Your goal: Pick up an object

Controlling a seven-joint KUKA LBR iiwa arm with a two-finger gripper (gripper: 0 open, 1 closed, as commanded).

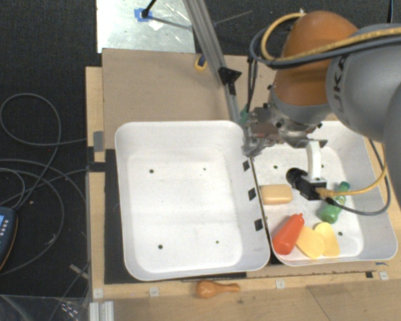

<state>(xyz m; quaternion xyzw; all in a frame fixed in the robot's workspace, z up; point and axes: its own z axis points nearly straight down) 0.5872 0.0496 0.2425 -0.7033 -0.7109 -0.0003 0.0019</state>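
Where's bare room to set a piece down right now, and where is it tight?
The left bin is bare floor from wall to wall. The right bin is crowded along its near edge: tan block, red piece, yellow pieces, green piece; the arm hangs over its far half.

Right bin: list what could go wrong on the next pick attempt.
1. The tool hangs over the left rim of the right bin, apart from the items; a straight descent could strike the rim or come up with nothing.
2. The red-orange item, yellow pieces and green item crowd the near corner, so a grasp there may shove neighbours.
3. The tan block lies near the bin wall, leaving little room.
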